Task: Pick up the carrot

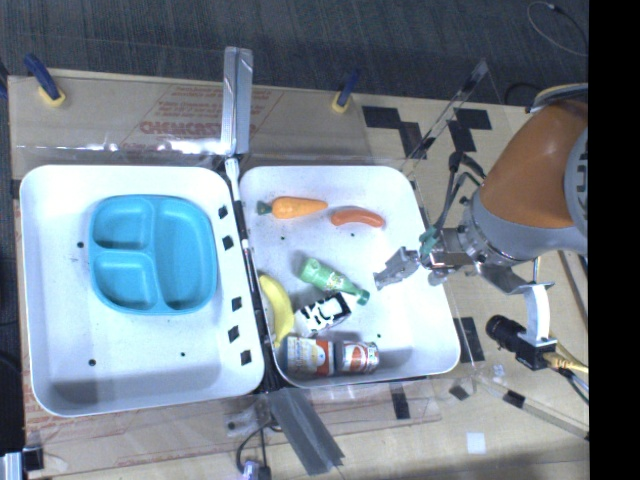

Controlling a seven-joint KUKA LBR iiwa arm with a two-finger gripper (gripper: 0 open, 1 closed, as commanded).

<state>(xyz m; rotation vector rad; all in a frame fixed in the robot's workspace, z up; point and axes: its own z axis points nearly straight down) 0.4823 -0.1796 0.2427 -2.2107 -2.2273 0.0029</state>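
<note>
Two shallow white plastic bins sit side by side on the bench, and the right-hand bin [425,193] holds the clutter. The orange carrot with a small green stem end [294,208] lies on its side near the far wall of that bin, stem pointing toward the divider between the bins. Just beside it to the right, apart from it, lies a curved orange-red sausage-shaped piece [357,217]. Nearer the middle of the bin a green bottle [333,278] lies tilted, with a black-and-white printed packet [326,312] just below it. A yellow banana [277,308] runs along the bin's left wall, and a labelled can [331,356] lies on its side by the near wall. The left-hand bin [40,268] carries a light blue plastic plate with three compartments [153,252]. The grey arm with its orange band reaches in from the right, and the two-finger gripper [392,270] hangs over the right part of the right bin, near the green bottle's end and well apart from the carrot; whether its jaws are apart or together cannot be told, and nothing is seen between them.
</note>
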